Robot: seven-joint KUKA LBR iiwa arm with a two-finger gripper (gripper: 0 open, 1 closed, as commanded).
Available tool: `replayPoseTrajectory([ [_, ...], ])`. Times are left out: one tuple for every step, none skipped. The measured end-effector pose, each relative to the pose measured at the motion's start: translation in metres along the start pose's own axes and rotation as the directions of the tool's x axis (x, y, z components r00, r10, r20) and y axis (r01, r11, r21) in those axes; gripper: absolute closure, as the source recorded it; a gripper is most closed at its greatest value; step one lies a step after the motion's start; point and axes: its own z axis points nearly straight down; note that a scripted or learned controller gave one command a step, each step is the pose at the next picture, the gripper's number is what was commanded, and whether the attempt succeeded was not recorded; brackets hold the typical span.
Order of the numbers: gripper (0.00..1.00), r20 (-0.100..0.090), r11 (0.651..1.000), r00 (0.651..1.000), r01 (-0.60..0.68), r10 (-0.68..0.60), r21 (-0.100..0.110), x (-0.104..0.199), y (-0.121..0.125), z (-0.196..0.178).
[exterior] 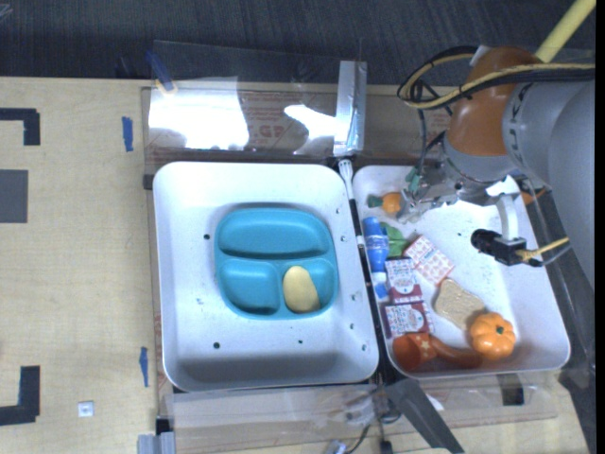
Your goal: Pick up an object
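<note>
Left bin (180,348): blue tray (265,239) with a lemon (301,288) in its right pocket, well away from the work. Right bin (473,218): an orange ball (390,201) lies at the far-left corner, with a bottle (375,241) and packets (416,272) crowded just below it. Risk: the ball sits tight to the wall, so a descent may strike the rim or roll it off; the neighbours could be nudged. The gripper (421,195) is low just right of the ball, whether spread or closed cannot be told. The arm (558,130) reaches in from the right, wrist bent down.

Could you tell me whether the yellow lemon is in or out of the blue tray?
In: the lemon sits inside the blue tray's lower right compartment.
</note>
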Motion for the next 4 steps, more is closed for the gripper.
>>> replayPoseTrajectory([
  [1.00, 0.005, 0.999, 0.999, -0.050, 0.050, -0.003, -0.029, -0.012, -0.009],
  [0.00, 0.004, 0.999, 0.999, -0.049, 0.049, -0.002, -0.028, -0.012, -0.008],
  [0.00, 0.006, 0.999, 0.999, -0.033, 0.033, 0.016, -0.013, 0.008, 0.014],
  [0.00, 0.002, 0.997, 0.997, -0.077, 0.077, 0.018, -0.012, 0.008, 0.014],
])
